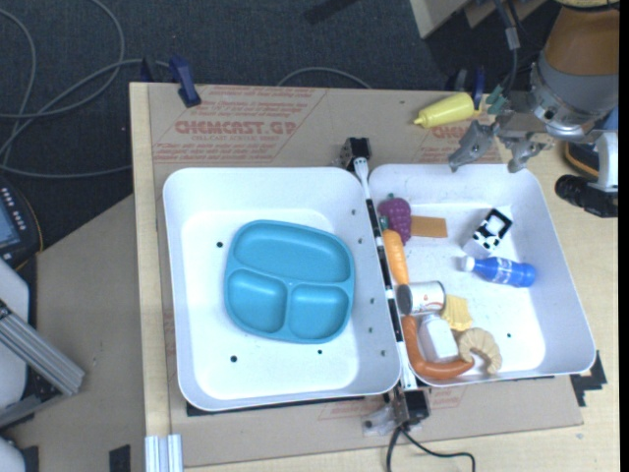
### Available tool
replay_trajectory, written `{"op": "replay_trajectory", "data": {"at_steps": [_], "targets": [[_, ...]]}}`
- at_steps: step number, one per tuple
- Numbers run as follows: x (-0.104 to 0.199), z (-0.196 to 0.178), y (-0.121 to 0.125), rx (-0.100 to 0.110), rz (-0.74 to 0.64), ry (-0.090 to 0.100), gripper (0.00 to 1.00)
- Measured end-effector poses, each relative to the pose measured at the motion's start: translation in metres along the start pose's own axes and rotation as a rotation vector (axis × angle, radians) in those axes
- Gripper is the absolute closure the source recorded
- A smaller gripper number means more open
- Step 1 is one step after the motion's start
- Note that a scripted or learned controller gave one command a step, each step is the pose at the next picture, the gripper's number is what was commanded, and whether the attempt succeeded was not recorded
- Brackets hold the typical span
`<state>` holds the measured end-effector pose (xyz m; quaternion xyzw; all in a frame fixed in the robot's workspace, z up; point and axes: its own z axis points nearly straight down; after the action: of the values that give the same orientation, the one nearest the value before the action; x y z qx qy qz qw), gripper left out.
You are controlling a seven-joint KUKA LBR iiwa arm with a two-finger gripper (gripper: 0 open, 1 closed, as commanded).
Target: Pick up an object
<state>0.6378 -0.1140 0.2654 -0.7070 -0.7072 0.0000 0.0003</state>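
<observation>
My gripper (491,152) hangs open above the far rim of the right bin (560,293), with nothing between its fingers. Below it in that bin lie a black-and-white cube (491,229), a blue bottle (501,270), a brown cracker (428,227), purple grapes (395,209) and an orange carrot (395,256). Nearer the front are a small can (423,296), a yellow cheese piece (456,313), a croissant (483,348) and a curved orange sausage (432,367).
The left bin (192,214) holds a blue divided plate (288,280). A yellow object (444,111) lies on the bench just behind the right bin, left of the gripper. A black clip (356,150) sits where the two bins meet.
</observation>
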Motion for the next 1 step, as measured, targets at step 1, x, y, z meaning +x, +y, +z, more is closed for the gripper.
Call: {"op": "replay_trajectory", "data": {"at_steps": [1], "targets": [[-0.0303, 0.1569, -0.0096, -0.023, -0.002, -0.006, 0.0]]}}
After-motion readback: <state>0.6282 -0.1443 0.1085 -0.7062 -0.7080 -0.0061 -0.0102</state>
